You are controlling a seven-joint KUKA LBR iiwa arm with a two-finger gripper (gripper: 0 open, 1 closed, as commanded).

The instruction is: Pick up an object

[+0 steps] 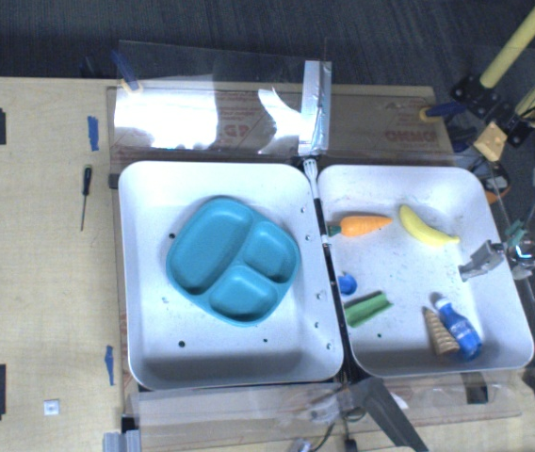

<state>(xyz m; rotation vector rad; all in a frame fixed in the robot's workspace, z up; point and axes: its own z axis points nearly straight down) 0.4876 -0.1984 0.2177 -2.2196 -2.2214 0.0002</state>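
The right bin [409, 361] holds an orange carrot [365, 225] and a yellow banana [426, 227] near its far side. A small blue ball [347, 284] and a green pod-like piece [366, 308] lie by its left wall. A blue bottle [459, 329] and a brown ridged cone [438, 332] lie side by side at the front right. My gripper [485, 259] sits at the bin's right rim, right of the banana and above the bottle, with nothing seen in it.
The left bin [145, 347] carries a blue divided plate [234, 258]. A clear plastic sheet and a metal bracket [315, 106] stand behind the bins. A yellow pole and cables [522, 36] crowd the far right. A screwdriver [86, 194] lies on the bench at the left.
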